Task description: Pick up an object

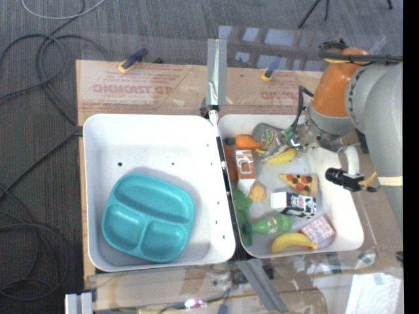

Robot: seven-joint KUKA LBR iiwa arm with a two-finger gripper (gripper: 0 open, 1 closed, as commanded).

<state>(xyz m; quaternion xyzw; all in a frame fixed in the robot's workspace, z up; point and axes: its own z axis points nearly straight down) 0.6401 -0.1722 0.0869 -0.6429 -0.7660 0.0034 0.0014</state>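
Note:
My gripper (pixel 293 140) hangs low over the far side of the right bin (pixel 347 205), below the orange wrist band. It sits right by a small yellow banana (pixel 283 156) and a green can (pixel 265 135); whether it touches either is not discernible. Also in this bin lie an orange carrot (pixel 246 141), an orange box (pixel 245 163), a pizza slice (pixel 299 182), a black-and-white carton (pixel 296 204), a pink box (pixel 318 229), a second banana (pixel 292 242) and a green bottle (pixel 271 225).
The left bin (pixel 111 133) holds a teal divided tray (pixel 149 216) at its near left. A metal divider (pixel 215 77) rises between the bins at the back. The grey arm (pixel 380 116) covers the right bin's far right corner. Cables lie on the floor at left.

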